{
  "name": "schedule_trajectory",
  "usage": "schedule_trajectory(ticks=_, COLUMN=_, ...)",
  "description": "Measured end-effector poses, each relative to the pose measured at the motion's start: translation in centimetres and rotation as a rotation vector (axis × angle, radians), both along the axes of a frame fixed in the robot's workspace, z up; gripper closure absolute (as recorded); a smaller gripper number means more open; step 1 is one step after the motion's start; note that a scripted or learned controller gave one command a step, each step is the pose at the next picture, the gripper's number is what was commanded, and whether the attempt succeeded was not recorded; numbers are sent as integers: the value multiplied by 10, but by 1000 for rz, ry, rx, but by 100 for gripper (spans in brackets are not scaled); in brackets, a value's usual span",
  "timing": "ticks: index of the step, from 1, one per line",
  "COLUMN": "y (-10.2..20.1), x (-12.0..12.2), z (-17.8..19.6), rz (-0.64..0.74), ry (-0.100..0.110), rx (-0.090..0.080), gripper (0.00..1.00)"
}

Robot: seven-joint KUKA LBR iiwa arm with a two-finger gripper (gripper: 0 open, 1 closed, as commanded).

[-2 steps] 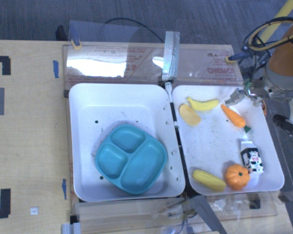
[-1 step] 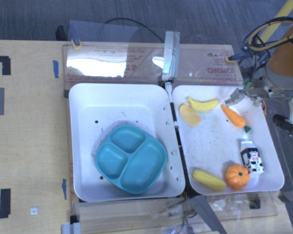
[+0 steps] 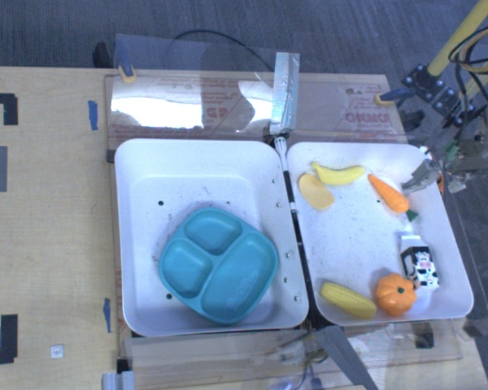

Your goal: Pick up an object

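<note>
Claw point(image 3: 427, 173): a grey metal part is showing at the upper right rim of the right shallow white bin point(image 3: 464, 287), just beside the leaf end of the orange toy carrot point(image 3: 388, 192); whether it is released or clenched cannot be told, and nothing is visibly sitting in it.

Right bin, contents: the carrot is lying tilted near the top right, closest to the claw. A yellow toy banana point(image 3: 338, 173) is lying along the top edge, with a pale yellow flat oval piece point(image 3: 315, 192) touching it just below. A small black-and-white toy cow point(image 3: 420, 265) is standing by the right wall. An orange toy pumpkin point(image 3: 395, 294) is sitting just below the cow, and a yellow toy corn cob point(image 3: 347, 299) is lying beside it at the bottom edge, well apart from the claw.

Left shallow white bin point(image 3: 138, 169): a teal three-compartment plastic plate point(image 3: 218, 264) is resting tilted in the lower middle.

Table point(image 3: 41, 218): a light wooden surface is carrying both bins.
</note>
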State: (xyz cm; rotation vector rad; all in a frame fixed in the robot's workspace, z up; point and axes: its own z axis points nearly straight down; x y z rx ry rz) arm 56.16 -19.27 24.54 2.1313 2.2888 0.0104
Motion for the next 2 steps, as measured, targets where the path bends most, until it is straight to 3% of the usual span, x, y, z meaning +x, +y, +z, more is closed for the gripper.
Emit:
schedule_trajectory(ticks=1, y=-17, x=45, z=-85, rz=-63, ry=20, rx=5, gripper=0)
schedule_trajectory(ticks=2, y=-1, x=49, z=-55, rz=74, ry=9, rx=1, gripper=0)
